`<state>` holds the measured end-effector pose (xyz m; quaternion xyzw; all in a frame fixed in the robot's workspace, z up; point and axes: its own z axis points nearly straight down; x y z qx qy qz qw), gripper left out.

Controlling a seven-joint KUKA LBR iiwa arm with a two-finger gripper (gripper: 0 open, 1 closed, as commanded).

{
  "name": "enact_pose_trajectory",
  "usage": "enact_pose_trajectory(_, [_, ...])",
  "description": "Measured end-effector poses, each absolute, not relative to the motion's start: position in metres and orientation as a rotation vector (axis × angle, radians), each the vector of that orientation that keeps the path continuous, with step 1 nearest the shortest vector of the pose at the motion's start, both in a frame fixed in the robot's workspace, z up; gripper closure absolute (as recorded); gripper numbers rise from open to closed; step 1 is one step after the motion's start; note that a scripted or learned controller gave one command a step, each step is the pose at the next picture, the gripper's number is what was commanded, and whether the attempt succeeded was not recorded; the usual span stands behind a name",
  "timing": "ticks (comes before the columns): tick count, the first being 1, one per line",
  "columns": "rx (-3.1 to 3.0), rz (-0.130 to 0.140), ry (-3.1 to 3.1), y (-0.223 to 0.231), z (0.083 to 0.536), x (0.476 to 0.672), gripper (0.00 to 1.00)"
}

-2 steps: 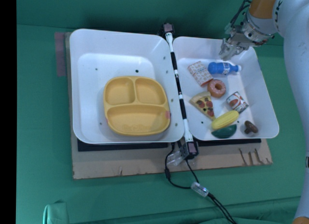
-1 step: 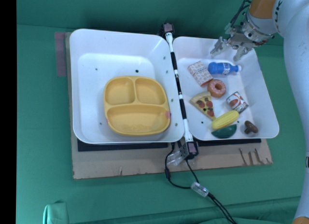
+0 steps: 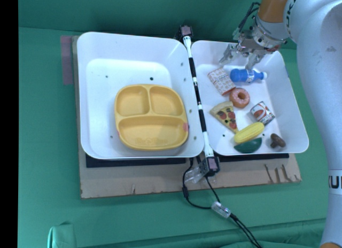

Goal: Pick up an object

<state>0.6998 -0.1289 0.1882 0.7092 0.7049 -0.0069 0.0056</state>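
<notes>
Your gripper (image 3: 241, 55) hangs spread open over the right bin (image 3: 291, 108), holding nothing. The blue bottle (image 3: 247, 75) lies just below its fingers, with a cracker packet (image 3: 220, 80) and donut (image 3: 239, 98) crowding alongside.

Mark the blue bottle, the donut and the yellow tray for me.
blue bottle (image 3: 246, 75), camera view, middle of its blue body.
donut (image 3: 239, 98), camera view, on its ring, left of the hole.
yellow tray (image 3: 150, 134), camera view, floor of its large front compartment.

green bench (image 3: 48, 108) bears a cardboard sheet (image 3: 133, 183) under two white bins (image 3: 96, 44).
</notes>
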Motion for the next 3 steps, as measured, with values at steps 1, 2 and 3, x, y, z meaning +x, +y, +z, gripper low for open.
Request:
enact_pose_trajectory(1, [2.228, 0.005, 2.209, -0.123, 0.205, 0.703, 1.00])
enact_pose_trajectory(2, [2.227, 0.000, 2.207, -0.125, 0.205, 0.703, 0.00])
enact_pose_trajectory(3, [2.224, 0.015, 2.194, -0.125, 0.224, 0.706, 1.00])
